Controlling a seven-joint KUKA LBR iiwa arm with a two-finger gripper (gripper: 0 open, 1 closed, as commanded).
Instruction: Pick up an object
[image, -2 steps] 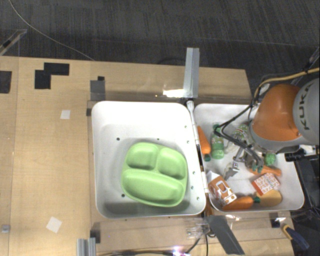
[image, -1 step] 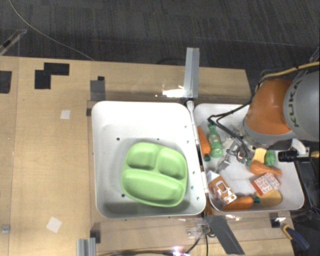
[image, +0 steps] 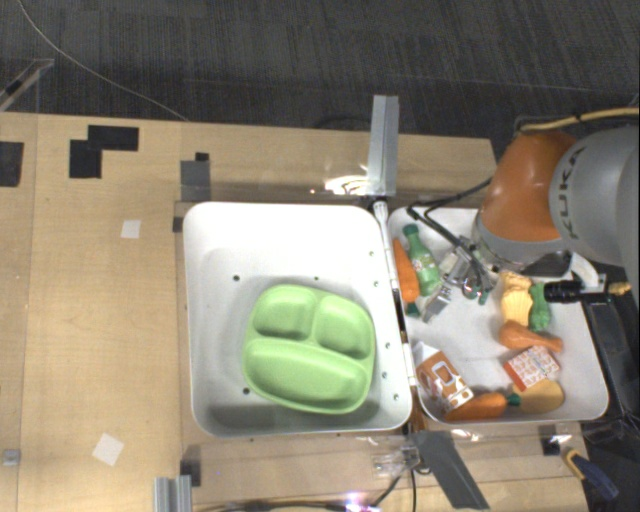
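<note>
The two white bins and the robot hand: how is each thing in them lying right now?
Left white bin: holds one thing.
Green three-compartment plastic plate: flat, right way up, nothing on it.
Right white bin: holds many small things.
Green bottle: lying on its side.
Orange carrot by the divider: lying down.
Red-and-white box: lying flat.
Robot hand: low over the right bin, beside the bottle; grip unclear.
</note>
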